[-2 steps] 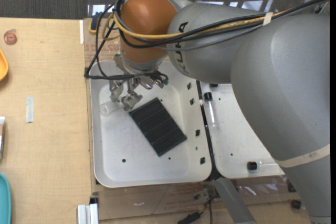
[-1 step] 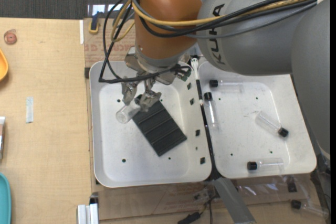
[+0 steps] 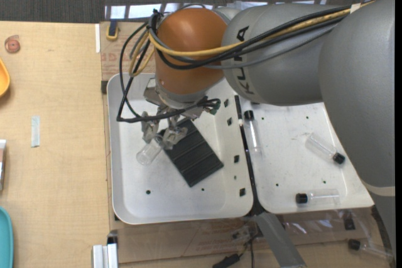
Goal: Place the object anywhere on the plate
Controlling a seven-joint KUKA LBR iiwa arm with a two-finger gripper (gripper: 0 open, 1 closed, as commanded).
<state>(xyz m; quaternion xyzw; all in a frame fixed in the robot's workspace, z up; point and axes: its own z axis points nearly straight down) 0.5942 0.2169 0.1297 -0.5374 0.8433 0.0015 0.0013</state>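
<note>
Left bin [image 3: 125,198]: tube [image 3: 147,152] lies diagonally.

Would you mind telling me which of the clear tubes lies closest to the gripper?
The clear tube in the left bin, right beside the gripper and the black plate. The other tubes lie in the right bin.

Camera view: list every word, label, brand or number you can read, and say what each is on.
"KUKA": dark letters running along the grey arm, partly crossed by a cable.
Faint reddish marks on the cardboard behind the left bin: too blurred to read.
No other text is legible.
</note>
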